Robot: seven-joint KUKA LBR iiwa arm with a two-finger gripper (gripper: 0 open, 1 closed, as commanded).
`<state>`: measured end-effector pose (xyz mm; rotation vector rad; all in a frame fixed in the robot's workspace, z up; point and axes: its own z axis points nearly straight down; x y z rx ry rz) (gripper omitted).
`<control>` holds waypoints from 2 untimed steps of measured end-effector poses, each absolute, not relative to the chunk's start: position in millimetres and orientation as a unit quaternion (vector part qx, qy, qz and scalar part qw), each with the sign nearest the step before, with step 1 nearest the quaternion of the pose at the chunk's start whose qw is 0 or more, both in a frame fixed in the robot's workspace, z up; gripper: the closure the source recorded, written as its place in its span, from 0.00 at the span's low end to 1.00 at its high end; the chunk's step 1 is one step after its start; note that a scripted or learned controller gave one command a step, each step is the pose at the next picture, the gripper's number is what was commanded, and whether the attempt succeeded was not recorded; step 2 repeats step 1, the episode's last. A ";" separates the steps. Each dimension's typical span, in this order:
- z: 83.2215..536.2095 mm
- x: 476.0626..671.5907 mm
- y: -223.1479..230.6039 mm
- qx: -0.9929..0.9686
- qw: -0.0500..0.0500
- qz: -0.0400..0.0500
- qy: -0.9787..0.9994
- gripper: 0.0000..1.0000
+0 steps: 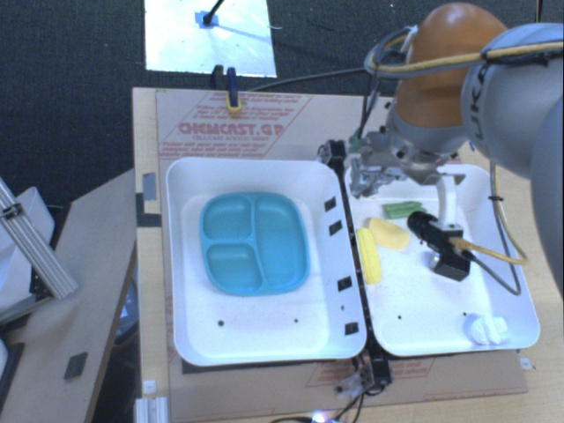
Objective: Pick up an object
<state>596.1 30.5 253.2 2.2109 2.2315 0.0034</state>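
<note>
**Over the right bin's far-left corner: gripper hangs close to the shared rim**

At the far-left corner of the right bin (pixel 441 320), the gripper (pixel 370 180) hangs just above the floor, close beside the rim it shares with the left bin (pixel 256 329). Whether it is open or closed cannot be told from this slant, and nothing can be seen held in it.

The nearest candidates lie toward the bin's near side. A green piece (pixel 403 208) is just beside the gripper, toward the bin's middle. A pale yellow lump (pixel 388 233) lies a little nearer the front edge. A long yellow piece (pixel 367 256) runs along the shared rim, nearly touching it. A small white object (pixel 486 329) sits well apart in the near-right corner. A blue divided plate (pixel 256 242) fills the middle of the left bin.

The main risk is probably the rim. A straight descent from here may strike the bin wall or close on bare floor, since no object appears to sit directly beneath the gripper. The long yellow piece looks awkward because the wall leaves little room on that side. The green piece is low and flat, so a shallow grasp could slide off it or nudge it against the pale yellow lump.
</note>
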 end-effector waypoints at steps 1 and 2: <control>245.6 594.7 91.9 0.703 0.000 0.001 0.711 1.00; 245.6 594.7 91.9 0.703 0.000 0.001 0.711 1.00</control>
